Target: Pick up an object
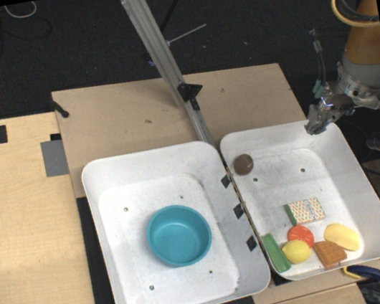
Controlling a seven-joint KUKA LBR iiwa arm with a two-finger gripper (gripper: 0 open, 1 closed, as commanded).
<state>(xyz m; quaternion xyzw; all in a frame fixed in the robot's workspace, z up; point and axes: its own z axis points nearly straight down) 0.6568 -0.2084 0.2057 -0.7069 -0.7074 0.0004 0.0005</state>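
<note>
closest to the camera, along the near wall of the right bin [366, 175], sits a tight cluster: a green stick [275, 252], a yellow ball [296, 252], a red ball [300, 234], a brown biscuit-like block [329, 252] and a yellow lemon shape [341, 235], with a small patterned square [306, 210] just behind them.

starting from the fingers [318, 121]: they hang over the far right corner of that bin, dark and small against the rim, and i cannot tell whether they are spread or closed; nothing is seen between them. the nearest loose thing is a brown ball [242, 164], lying alone near the bin's far left corner, off to the left of the fingers and slightly toward the camera, with bare bin floor between. it has no long axis, so any approach angle should serve. the cluster lies well apart, toward the camera, its pieces touching or nearly so, which would likely crowd a grasp.

further out, the left bin [108, 180] holds a teal bowl [179, 235]. a metal rail [158, 44] slants across the tabletop [118, 116] behind both bins, clear of the likely path.
</note>
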